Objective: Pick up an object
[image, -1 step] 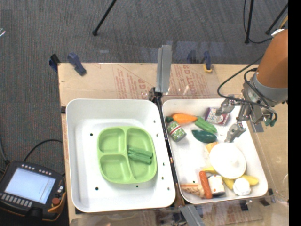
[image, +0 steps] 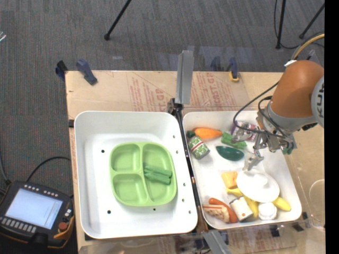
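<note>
gripper (image: 254, 160) over right bin (image: 292, 180), fingers apart, holding nothing | white plate (image: 258, 186) just below | teal bowl (image: 230, 152) beside

Fixed overhead camera, slanting down on both bins (image: 85, 142)

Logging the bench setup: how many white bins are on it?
2, side by side: the left bin holds a green divided plate; the right bin holds the toy food pile. None seems hidden.
</note>
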Available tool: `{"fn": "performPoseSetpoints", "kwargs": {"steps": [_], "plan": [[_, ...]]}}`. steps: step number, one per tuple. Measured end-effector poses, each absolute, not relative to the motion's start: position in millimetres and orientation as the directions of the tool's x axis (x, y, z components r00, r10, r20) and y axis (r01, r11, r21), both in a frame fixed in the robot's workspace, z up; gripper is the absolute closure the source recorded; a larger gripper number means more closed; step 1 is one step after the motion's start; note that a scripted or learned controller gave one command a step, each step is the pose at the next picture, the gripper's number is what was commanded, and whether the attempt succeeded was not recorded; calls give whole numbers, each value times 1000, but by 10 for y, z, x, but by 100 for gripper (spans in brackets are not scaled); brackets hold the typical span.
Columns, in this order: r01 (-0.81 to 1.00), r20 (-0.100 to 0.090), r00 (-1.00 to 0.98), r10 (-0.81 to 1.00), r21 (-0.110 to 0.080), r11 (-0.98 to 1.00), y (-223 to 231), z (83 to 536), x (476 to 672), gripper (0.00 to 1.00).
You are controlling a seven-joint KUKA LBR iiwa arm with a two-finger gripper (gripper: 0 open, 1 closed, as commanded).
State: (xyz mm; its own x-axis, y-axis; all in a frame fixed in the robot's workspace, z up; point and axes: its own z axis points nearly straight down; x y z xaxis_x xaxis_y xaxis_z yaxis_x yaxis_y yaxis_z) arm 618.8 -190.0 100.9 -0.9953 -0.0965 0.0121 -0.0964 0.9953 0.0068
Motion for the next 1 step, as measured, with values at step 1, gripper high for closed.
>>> {"fn": "performPoseSetpoints", "kwargs": {"steps": [1], "plan": [[-87, 4, -996, -87, 4, 996, -1358, 839, 6261, 0]]}}
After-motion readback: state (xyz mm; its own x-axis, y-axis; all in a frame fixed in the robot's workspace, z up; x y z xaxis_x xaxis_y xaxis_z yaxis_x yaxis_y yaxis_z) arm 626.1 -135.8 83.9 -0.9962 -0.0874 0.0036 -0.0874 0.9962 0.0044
